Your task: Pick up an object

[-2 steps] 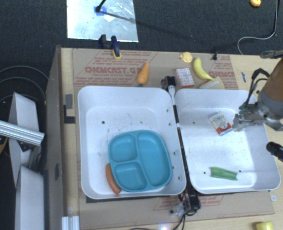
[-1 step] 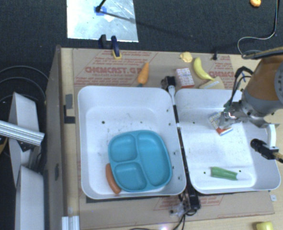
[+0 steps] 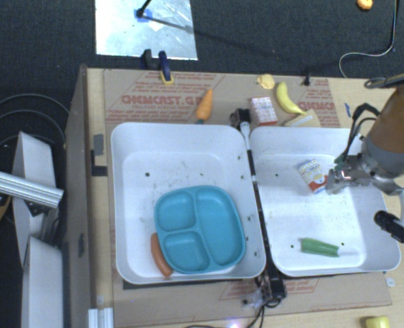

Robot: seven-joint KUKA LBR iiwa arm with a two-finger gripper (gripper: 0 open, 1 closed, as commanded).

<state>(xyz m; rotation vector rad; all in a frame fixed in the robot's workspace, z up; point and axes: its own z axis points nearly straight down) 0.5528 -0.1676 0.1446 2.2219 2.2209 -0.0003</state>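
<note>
The metal two-finger gripper (image 3: 338, 178) sits low in the right-hand shallow white plastic bin (image 3: 366, 262), near that bin's upper right part, at the end of the grey arm with its orange band (image 3: 396, 132), which comes in from the right. The view is too small and blurred at the tip to say whether the fingers stand apart or together. Just beside the tip, on its left, lies a small white carton with red and blue print (image 3: 312, 173), tilted on the bin floor; it appears to touch the gripper, though I cannot be sure it sits between the fingers.

Lower in the same bin, well apart from the gripper, a long green vegetable-shaped toy (image 3: 320, 247) lies flat near the front wall.

The left-hand shallow white plastic bin (image 3: 130, 156) holds a light blue plastic tray with three compartments (image 3: 199, 228), set toward its front. An orange-brown sausage-shaped toy (image 3: 160, 255) lies against the tray's lower left edge.

Behind the bins, on the brown cardboard sheet with red lettering (image 3: 140, 94), rest an orange carrot-shaped toy (image 3: 204, 104), a small pink and white box (image 3: 264, 111), and a yellow banana-shaped toy (image 3: 286, 100). A black cable (image 3: 386, 46) loops across the dark floor beyond.
</note>
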